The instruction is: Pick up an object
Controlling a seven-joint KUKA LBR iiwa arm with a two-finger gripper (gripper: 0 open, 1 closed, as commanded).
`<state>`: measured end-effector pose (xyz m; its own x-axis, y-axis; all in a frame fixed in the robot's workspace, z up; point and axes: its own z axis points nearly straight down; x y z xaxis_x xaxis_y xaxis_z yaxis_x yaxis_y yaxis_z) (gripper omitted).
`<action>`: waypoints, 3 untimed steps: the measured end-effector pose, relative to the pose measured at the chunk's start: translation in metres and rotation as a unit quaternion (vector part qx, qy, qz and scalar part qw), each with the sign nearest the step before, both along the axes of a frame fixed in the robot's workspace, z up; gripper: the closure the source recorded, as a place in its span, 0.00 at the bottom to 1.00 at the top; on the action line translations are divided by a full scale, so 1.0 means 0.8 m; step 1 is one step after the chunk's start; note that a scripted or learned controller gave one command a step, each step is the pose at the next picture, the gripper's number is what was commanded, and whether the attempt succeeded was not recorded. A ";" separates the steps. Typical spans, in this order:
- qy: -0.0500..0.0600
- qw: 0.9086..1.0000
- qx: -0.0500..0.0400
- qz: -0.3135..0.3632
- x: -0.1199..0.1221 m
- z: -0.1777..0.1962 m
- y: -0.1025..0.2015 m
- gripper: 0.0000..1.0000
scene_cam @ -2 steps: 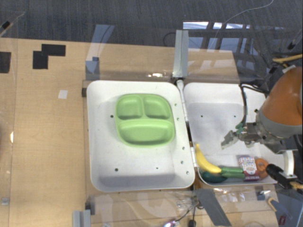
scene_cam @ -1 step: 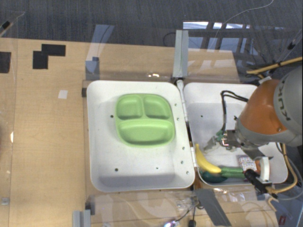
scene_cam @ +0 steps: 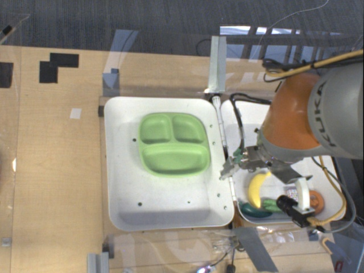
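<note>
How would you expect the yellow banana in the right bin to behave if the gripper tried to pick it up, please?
The banana is curved and smooth, so it may pivot or slip between fingers. It looks rigid, probably a light plastic toy. It leans on neighbouring items in the right bin, so it could shift when nudged.

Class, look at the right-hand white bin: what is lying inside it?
A banana lying on something green, and an orange object are visible. The arm covers the rest of the right bin.

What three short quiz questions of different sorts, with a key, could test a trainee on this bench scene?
1. True or false: the green divided plate lies in the left bin.
2. Which bin holds the banana: A left, B right?
3. Fill in: the arm hangs over the ____ bin.

Key: 1 true; 2 B; 3 right.
</note>
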<state>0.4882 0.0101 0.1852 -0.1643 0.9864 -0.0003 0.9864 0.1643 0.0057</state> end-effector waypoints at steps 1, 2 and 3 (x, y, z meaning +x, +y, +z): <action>0.001 0.999 0.000 0.054 -0.001 -0.001 -0.059 0.00; 0.002 0.999 -0.001 0.040 -0.001 -0.077 -0.129 0.00; -0.003 0.995 -0.001 0.098 0.003 -0.117 -0.124 0.00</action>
<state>0.4905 -0.0888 0.0916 -0.3527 0.9357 -0.0040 0.9357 0.3527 0.0105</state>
